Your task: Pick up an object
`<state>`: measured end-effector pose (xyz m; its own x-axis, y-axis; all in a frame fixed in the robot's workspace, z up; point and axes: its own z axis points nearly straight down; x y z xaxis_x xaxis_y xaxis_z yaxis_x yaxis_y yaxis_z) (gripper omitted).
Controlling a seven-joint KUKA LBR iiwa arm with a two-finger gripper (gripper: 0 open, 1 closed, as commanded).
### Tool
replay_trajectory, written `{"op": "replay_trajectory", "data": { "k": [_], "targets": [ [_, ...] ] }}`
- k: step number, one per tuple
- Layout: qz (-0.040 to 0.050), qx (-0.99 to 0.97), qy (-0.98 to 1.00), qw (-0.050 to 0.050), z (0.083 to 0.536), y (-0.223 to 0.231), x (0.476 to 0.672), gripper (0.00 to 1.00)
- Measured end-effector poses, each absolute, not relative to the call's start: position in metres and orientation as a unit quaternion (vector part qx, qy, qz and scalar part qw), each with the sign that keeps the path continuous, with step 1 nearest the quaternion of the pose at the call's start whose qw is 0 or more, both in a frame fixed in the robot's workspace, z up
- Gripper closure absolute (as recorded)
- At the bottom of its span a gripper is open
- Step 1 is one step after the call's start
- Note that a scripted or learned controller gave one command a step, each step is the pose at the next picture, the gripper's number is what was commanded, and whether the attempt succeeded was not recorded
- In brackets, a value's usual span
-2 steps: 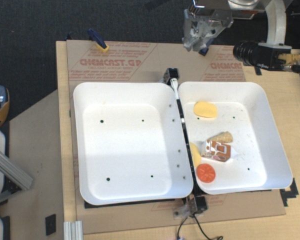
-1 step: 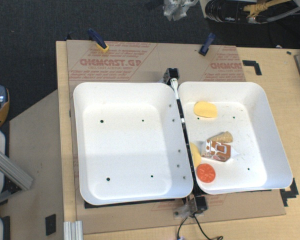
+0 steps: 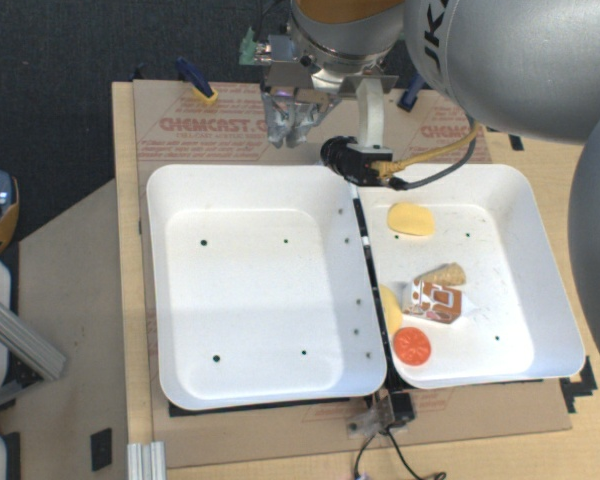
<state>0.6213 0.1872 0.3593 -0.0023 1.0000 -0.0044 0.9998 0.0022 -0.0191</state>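
Yellow, orange and brown — those are the colours of the few things lying in the right bin [image 3: 540, 268], any of which I could pick. A pale yellow lump [image 3: 411, 220] sits near the bin's far left corner, by itself. Nearer the camera lies a small packet [image 3: 438, 299] with a brown-and-white printed face, tilted, and a tan end pointing away. Just beside it toward the front is a round orange disc [image 3: 412, 346], and a yellow strip [image 3: 390, 310] lies along the bin's left wall, close to both. The left bin [image 3: 180, 208] stands touching the right one, with four small dark dots on its white floor.

My gripper [image 3: 292, 126] hangs over the cardboard sheet [image 3: 230, 123] beyond the far rim of the left bin, well apart from everything in the right bin. I cannot tell how it is set; nothing is seen in it. My grey arm crosses the top right corner, with the orange band above the wrist. A black fitting [image 3: 355, 158] with a yellow cable sits where the two bins meet at the far side, and a blue clip [image 3: 197, 80] pins the cardboard's far edge.
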Motion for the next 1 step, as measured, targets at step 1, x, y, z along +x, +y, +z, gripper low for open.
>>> {"op": "replay_trajectory", "data": {
  "k": [1],
  "targets": [
    [-0.0107,-0.705,-0.710,-0.004,0.5475,0.2271,0.5819,1.00]
  ]
}}
